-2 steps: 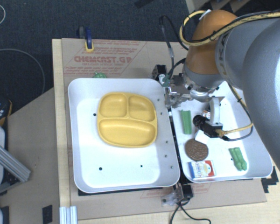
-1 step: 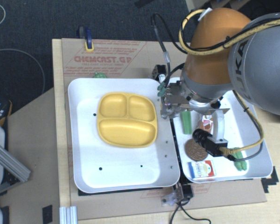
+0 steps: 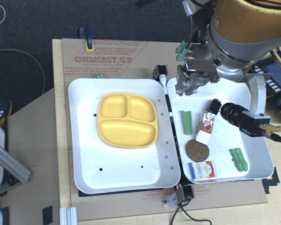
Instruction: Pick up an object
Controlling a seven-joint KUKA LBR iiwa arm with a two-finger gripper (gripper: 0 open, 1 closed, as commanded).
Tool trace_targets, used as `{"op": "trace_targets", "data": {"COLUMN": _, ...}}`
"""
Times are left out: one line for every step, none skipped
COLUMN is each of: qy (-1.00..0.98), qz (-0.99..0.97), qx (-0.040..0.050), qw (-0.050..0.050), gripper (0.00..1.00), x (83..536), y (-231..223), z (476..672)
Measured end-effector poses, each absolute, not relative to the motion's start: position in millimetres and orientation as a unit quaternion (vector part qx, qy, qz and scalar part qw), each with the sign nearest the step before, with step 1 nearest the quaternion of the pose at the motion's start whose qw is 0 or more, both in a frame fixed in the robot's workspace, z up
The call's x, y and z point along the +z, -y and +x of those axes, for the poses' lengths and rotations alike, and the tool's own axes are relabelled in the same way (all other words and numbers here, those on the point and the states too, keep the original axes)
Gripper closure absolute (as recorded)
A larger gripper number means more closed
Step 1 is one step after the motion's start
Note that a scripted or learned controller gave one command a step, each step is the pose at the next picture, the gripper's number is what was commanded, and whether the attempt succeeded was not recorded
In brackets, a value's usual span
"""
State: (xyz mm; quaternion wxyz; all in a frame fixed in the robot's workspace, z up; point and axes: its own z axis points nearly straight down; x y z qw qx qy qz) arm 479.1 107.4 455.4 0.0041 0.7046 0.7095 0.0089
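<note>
White bins: two shallow ones side by side on a brown board (image 3: pixel 107 55); the left bin (image 3: pixel 79 139) and the right bin (image 3: pixel 260 165) meet along one long rim.
Left bin contents: a yellow divided plate (image 3: pixel 127 120) with three compartments, lying flat in the far half.
Arm: grey with an orange band, reaching in from the right over the far end of the right bin.
Gripper (image 3: pixel 187 86): pointing down above the far left corner of the right bin, just beside the shared rim.
Jaw state: open or closed cannot be told from this slant.
Green block (image 3: pixel 186 122): lying along the right bin's left wall, near the gripper but apart from it (on the camera's side of it).
Red-and-white item (image 3: pixel 206 124): just right of the green block, tilted, with a black end pointing to the far side.
Brown disc (image 3: pixel 197 150): flat, at the near end of the red-and-white item; whether the two touch cannot be told.
Small printed box (image 3: pixel 202 169): against the near rim, just beside the disc.
Green piece (image 3: pixel 239 159): towards the near right corner, well apart from the rest.
Clamp (image 3: pixel 88 39): blue and yellow, on the board's far edge.
</note>
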Motion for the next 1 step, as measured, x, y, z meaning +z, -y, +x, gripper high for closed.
{"op": "trace_targets", "data": {"qy": -0.705, "qz": 0.709, "qx": -0.005, "qw": -0.002, "gripper": 1.0, "x": 342.8, "y": -59.0, "z": 514.7}}
